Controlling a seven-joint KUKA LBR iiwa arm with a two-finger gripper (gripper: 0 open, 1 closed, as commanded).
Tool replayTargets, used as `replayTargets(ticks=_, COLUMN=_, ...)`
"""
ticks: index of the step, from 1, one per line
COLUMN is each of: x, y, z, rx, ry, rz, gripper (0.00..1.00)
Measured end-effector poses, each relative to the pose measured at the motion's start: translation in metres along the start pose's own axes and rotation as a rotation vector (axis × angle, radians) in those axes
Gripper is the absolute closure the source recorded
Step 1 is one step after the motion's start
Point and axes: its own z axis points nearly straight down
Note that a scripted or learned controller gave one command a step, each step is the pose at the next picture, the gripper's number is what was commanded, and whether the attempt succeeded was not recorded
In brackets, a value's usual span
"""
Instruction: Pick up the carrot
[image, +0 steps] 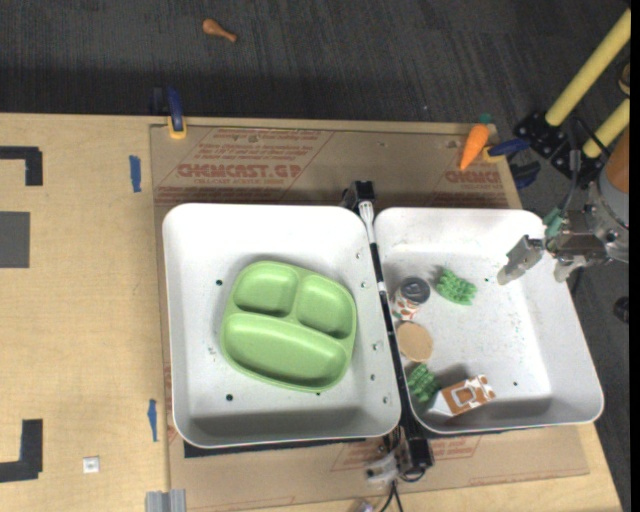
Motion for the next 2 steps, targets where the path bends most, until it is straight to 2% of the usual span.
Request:
replayTargets(ticks=1, x=0.050, y=-0.027, z=0.119, rx=-0.001, ry=0.000, rz=-0.172, gripper=0.00)
replayTargets(ticks=2, x=0.053, y=-0.054, z=0.165, rx=-0.001, ry=0.000, rz=-0.032, gripper=0.00)
